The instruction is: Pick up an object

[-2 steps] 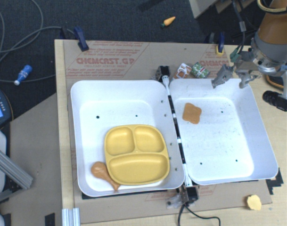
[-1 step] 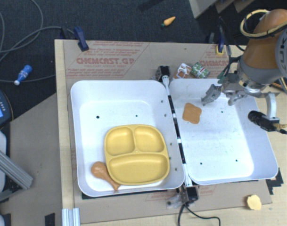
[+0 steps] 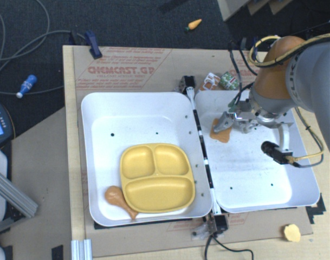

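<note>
Grey arm (image 3: 295,64) bent low, gripper (image 3: 225,124) touching orange piece (image 3: 221,134).

On the cardboard sheet (image 3: 121,69) under my bins I read red print, "CHEMCAST GP", with smaller lines above and below it too fine for me to make out.

Arm (image 3: 295,64) reaches in from right, wrist bent low, tool (image 3: 225,122) pointing left.
</note>
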Tool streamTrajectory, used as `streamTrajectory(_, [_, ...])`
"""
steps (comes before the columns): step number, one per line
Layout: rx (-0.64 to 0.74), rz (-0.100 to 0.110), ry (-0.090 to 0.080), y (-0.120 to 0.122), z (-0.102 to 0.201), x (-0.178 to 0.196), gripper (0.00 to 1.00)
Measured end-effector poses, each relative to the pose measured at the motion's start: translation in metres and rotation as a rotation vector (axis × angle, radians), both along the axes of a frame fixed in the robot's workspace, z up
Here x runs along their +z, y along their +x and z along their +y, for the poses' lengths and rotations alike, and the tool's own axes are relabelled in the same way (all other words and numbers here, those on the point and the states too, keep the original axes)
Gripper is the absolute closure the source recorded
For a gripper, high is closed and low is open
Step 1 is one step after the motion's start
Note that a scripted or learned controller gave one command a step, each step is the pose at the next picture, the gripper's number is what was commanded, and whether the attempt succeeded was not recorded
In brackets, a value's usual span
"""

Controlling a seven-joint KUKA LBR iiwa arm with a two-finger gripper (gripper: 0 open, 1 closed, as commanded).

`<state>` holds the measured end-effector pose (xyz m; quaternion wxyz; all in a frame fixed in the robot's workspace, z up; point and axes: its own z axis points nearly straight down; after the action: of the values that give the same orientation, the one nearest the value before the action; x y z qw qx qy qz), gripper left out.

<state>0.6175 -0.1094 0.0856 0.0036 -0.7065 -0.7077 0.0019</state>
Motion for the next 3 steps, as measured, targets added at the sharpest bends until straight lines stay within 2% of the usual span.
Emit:
streamTrajectory(1, [0.000, -0.006, -0.001, 0.005, 0.014, -0.001, 0.00])
streamTrajectory(2, [-0.001, -0.010, -0.002, 0.017, 0.014, -0.001, 0.00])
streamTrajectory(3, [-0.002, -0.013, -0.003, 0.017, 0.014, 0.010, 1.00])
